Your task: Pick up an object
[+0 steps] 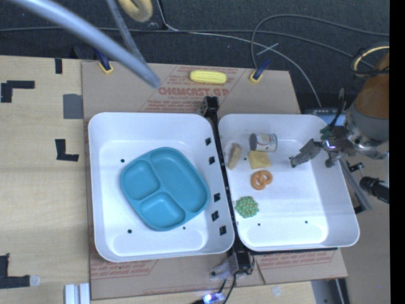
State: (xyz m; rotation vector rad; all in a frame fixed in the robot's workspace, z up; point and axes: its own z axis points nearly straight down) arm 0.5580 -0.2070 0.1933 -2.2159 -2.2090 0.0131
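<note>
Two white bins sitting side by side on the bench. Left bin (101, 189) is holding a blue divided plate (164, 187), three compartments, lying flat and angled. Right bin (316, 227) is holding the small stuff, all clustered at its left half: a short can (264, 142) with a light label lying on its side near the top, a tan elongated piece (233, 155) leaning close to the divider wall, a yellow block (259, 160) just below the can, a brown pretzel (261, 180) with looped holes just below the block, and a green bumpy ball (247, 206) lowest, near the divider.

The arm is reaching in from the right, the orange band showing at the frame edge. The gripper (302, 156) is hanging over the right bin's upper right part, dark fingers pointing left toward the cluster, well apart from every item. Nothing is showing between the fingers; how far they are spread, cannot tell, too small and dark.

Outside the bins, a yellow corn-like piece (207, 77) is lying on the cardboard sheet (183, 87) behind the bins. A grey pole (82, 24) is crossing the upper left.
</note>
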